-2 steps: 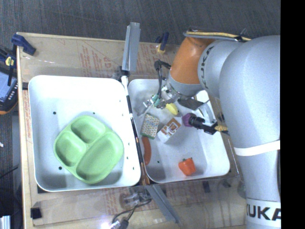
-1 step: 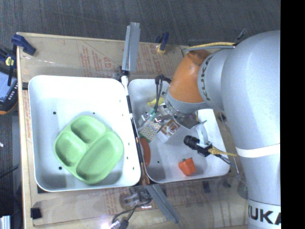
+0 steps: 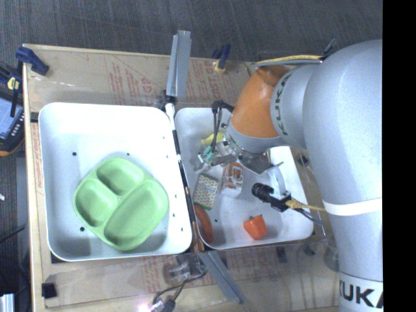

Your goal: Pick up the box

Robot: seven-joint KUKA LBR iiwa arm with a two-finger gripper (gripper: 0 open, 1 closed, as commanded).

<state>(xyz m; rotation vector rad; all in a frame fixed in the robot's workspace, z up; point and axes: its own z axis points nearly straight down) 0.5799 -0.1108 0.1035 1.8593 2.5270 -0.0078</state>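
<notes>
Gripper [image 3: 220, 153] is low in the rt bin [image 3: 296, 239], box right by it; open or shut can't be told.
Box [image 3: 232, 177] lies just view-below the gripper, prob. the target of this reach; wrist bulk hides any contact. Patterned pouch [image 3: 207, 190] crowds the box on the divider side, w/ orange item [image 3: 255, 226] & brown item [image 3: 203, 223] farther off by the front wall. Little room sideways, so a straight-up lift looks cleanest.
</notes>
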